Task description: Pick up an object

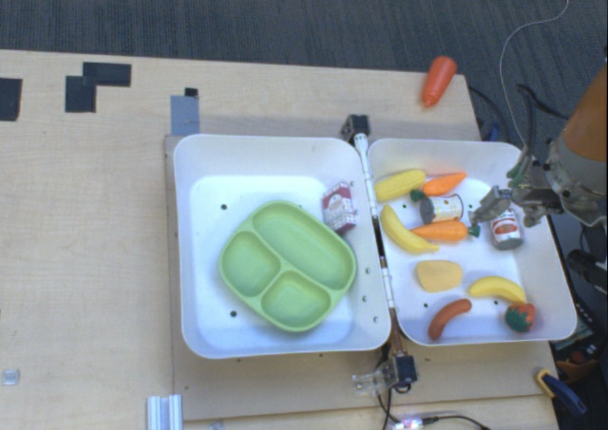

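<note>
Right bin holds toy food; gripper, fingers spread and holding nothing, hovers over a small red-labelled can near the right wall. The can looks light, rigid and smooth, best pinched across its sides. A carrot lies just beside; left bin bears a green divided plate.

You see the grey arm with its orange band cut off by the right edge. Its gripper overlaps the small red-labelled can, and you cannot tell how they meet. The small crumpled red-and-white packet is too blurred to read.
</note>
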Controlling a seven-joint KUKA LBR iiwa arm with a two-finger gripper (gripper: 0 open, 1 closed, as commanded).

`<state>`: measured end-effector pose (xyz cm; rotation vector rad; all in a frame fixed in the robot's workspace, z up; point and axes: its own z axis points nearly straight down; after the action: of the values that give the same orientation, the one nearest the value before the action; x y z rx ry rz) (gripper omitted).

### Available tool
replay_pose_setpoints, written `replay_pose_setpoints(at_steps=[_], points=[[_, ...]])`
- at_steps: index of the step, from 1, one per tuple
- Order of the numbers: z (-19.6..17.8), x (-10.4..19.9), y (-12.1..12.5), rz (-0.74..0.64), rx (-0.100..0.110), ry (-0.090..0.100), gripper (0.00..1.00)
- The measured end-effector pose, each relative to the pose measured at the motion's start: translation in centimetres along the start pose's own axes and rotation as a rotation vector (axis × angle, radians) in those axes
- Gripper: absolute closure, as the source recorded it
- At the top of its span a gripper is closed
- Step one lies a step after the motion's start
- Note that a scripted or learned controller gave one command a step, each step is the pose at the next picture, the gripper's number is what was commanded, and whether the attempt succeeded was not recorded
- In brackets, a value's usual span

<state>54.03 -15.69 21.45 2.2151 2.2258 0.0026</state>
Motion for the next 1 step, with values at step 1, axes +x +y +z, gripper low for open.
replay_pose_setpoints(at_steps=[1], points=[[11.89, -1.00, -0.40, 0.002, -0.001, 0.000, 0.00]])
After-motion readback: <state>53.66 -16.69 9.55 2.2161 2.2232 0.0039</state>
